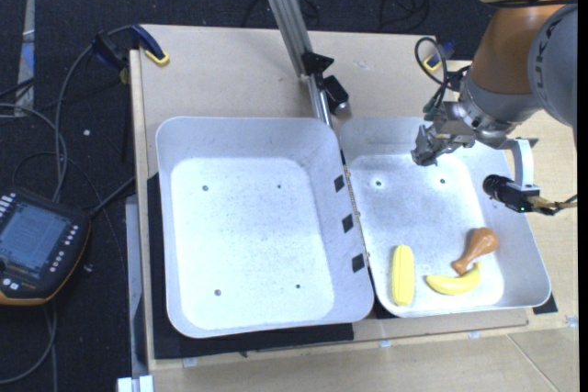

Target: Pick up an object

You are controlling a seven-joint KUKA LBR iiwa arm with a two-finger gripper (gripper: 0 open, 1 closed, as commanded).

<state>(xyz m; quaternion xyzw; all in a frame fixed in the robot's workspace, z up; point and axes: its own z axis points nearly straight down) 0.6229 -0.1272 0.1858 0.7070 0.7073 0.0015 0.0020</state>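
Note:
Three toy foods lie at the near end of the right bin (514, 225): a yellow corn cob (402, 274), a yellow banana (453, 284) and a brown chicken drumstick (475, 249). My gripper (425, 153) hangs over the far left part of that bin, well away from all three. Nothing is visible between its fingers, which look dark and bunched close together.
The left bin (184, 197) sits beside the right one, the two sharing a middle wall with black clips. A slanted metal pole (292, 23) rises behind the bins. A teach pendant (32, 243) lies off the bench to the left.

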